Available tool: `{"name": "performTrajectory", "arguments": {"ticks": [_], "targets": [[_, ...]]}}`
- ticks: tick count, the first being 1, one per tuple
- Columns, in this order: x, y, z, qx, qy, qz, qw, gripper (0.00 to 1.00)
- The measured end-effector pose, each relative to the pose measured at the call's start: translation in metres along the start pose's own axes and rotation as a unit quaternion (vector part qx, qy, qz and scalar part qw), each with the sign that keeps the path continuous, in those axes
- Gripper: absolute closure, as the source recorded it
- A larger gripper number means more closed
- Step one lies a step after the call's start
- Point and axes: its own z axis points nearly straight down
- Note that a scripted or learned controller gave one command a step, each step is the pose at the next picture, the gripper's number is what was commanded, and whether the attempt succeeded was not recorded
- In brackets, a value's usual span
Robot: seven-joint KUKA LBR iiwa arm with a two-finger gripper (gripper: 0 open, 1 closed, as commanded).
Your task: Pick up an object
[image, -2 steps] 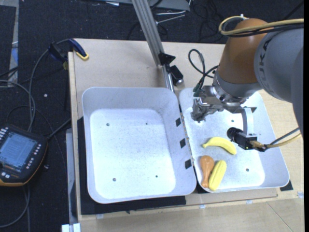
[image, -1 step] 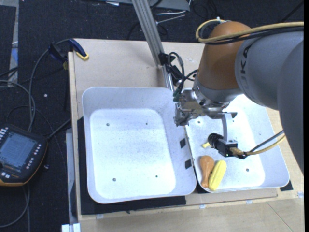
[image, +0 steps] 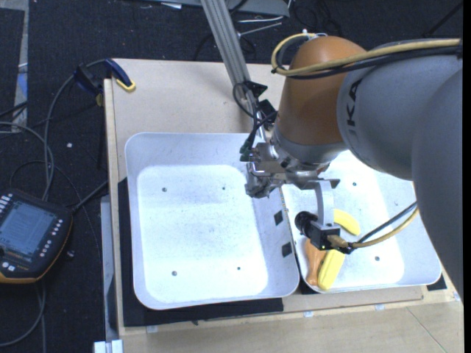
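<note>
My gripper (image: 259, 181) hangs low over the ridge between the two bins, at the left edge of the right bin (image: 383, 267). The orange wrist above it hides much of that bin. A yellow banana-shaped object (image: 332, 268) lies at the bin's near left corner, with an orange object (image: 314, 267) pressed against its left side. A second yellow piece (image: 346, 223) shows just behind them, partly hidden by the robot's own hardware. These things lie to the right of the gripper and nearer the camera, apart from it.
The left bin (image: 140, 197) stands beside the right one on the wooden bench. A metal rail (image: 224, 39) slants down from the back towards the wrist. A clamp (image: 110, 74) grips the bench's far left corner. A teach pendant (image: 26, 234) lies on the floor at left.
</note>
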Motion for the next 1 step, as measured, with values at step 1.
{"name": "performTrajectory", "arguments": {"ticks": [1], "targets": [[-0.0026,0.0004,0.0005,0.0,-0.001,0.002,1.0,0.0]]}}
